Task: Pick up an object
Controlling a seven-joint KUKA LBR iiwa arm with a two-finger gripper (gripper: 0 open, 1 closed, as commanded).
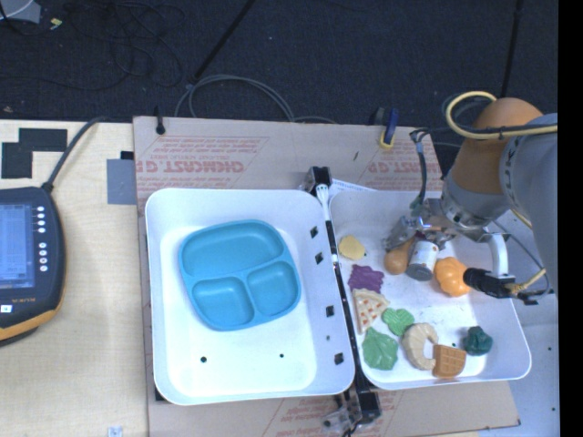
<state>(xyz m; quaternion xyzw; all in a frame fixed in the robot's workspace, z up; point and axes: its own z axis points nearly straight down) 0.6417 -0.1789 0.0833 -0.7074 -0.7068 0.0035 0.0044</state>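
The right bin point(510, 358) holds several toy foods. At its far side my gripper point(414, 244) is down low over a tan rounded piece point(395, 261) and a grey can point(422, 262), close to both. An orange ball-like piece point(451, 276) lies just right of the can. Nothing can be seen held in the gripper, and the wrist hides how its jaws stand.
Also in the right bin: a yellow piece point(352, 247), a purple piece point(365, 277), a pizza slice point(368, 309), green pieces point(380, 349), a beige ring point(419, 342), a waffle point(448, 360) and a dark green piece point(476, 340). The left bin point(173, 353) holds a blue divided tray point(240, 273). A pendant point(23, 253) lies far left.
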